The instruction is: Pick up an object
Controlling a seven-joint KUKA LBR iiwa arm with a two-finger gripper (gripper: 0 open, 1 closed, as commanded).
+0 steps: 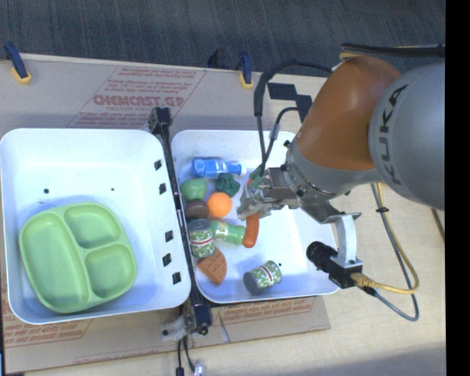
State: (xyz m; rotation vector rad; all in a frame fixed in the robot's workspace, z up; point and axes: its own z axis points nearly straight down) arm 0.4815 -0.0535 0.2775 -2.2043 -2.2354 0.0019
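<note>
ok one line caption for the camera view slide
KUKA arm's gripper poised over toy food in the right bin; green divided tray in the left bin.

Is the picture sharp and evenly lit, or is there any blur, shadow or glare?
Camera view: even, soft light; the small objects look slightly soft; the arm shades the right bin beneath it; no strong glare on the green tray.

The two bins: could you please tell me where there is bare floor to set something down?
The left bin has bare floor along its top, above the green tray. In the right bin, a patch lies bare between the small can and the carrot. Its left side is crowded: blue car, orange, jar, waffle.
</note>
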